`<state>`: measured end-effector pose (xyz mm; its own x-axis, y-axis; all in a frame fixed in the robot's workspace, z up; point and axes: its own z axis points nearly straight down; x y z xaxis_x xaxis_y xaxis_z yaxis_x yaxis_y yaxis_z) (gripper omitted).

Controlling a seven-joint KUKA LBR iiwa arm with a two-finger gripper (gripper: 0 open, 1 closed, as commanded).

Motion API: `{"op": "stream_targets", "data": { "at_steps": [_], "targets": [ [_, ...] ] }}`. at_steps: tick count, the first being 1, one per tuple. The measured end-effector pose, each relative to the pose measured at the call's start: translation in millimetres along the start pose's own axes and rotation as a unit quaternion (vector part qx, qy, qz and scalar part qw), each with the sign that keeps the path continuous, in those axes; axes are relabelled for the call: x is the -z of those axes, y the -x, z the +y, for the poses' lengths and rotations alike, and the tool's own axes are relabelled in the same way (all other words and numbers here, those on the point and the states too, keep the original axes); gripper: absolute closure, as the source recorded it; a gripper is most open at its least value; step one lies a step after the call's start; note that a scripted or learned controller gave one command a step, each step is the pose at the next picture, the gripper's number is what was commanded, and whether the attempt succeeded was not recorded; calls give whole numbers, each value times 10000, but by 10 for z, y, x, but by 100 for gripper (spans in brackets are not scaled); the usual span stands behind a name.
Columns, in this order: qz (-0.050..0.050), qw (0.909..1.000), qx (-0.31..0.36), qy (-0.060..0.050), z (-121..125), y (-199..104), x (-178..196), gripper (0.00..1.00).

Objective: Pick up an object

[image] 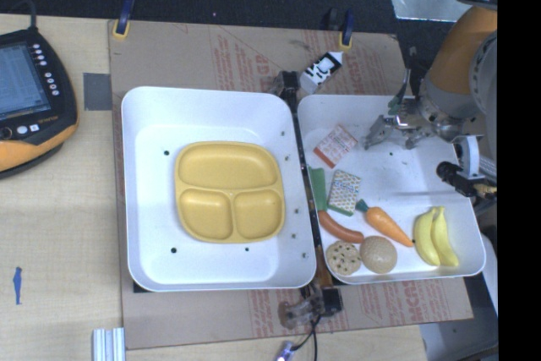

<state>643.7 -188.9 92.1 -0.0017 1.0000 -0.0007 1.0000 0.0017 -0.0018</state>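
The right bin [473, 266] holds several toy foods. A pinkish packet [336, 144] lies at its upper left, with a checkered box [344, 191] and a green piece [317, 187] below it. Along the front lie a red sausage [340, 226], a carrot [388, 222], a cookie [343, 258], a round bun [378, 254] and yellow bananas [435, 237]. My gripper [396, 135] hovers over the bin's upper middle, right of the packet, fingers spread open with nothing between them.
The left bin [144, 182] holds a yellow divided plate [228, 190]. A teach pendant [30, 101] lies on the bench at far left. A small black-and-white object [321, 69] sits behind the bins. Clamps mark the cardboard's back edge.
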Motion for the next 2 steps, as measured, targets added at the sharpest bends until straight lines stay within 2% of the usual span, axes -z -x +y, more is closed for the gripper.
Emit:
{"op": "stream_targets", "data": {
  "at_steps": [1, 2],
  "targets": [
    [7, 10000, 9, -18, -1436, 25, -11, 0],
    [6, 10000, 32, 0, -1644, -1098, 998, 0]
  ]
}}
